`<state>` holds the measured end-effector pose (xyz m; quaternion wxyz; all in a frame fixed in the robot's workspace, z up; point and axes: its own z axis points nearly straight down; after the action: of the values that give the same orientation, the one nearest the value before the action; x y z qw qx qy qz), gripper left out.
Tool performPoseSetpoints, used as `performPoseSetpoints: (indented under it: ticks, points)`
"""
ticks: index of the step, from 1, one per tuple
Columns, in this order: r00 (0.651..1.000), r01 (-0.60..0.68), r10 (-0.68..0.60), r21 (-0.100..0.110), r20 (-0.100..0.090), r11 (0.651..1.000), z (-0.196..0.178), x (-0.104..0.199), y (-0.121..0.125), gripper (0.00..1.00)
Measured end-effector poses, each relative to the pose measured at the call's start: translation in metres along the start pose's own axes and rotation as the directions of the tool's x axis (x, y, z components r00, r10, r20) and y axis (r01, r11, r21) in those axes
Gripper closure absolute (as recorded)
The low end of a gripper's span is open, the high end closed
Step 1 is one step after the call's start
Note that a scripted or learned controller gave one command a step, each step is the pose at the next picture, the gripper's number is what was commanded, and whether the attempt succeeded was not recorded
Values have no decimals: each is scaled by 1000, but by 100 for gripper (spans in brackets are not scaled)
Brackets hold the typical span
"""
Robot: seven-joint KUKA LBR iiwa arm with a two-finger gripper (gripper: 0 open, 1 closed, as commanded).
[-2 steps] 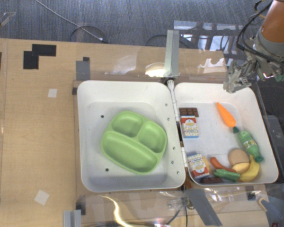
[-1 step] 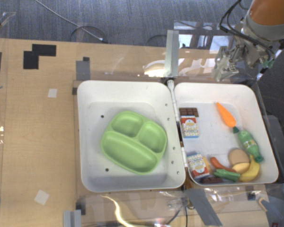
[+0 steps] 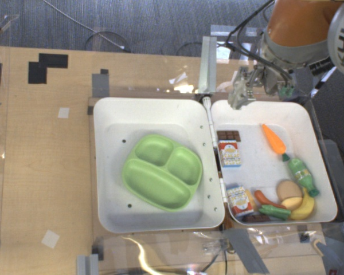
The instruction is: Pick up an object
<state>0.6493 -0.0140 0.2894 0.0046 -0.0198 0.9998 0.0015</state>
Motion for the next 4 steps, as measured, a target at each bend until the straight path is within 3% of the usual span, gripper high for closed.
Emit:
performPoseSetpoints:
  ticks: [2,3,4]
  points:
    - [1000,2,-2,0,22,1000,-27,-5,0,100]
    - [961,278,-278,2,-1,961,11,12,-32,100]
    - [986,166,-166,3,7,986,-65,-22,0,100]
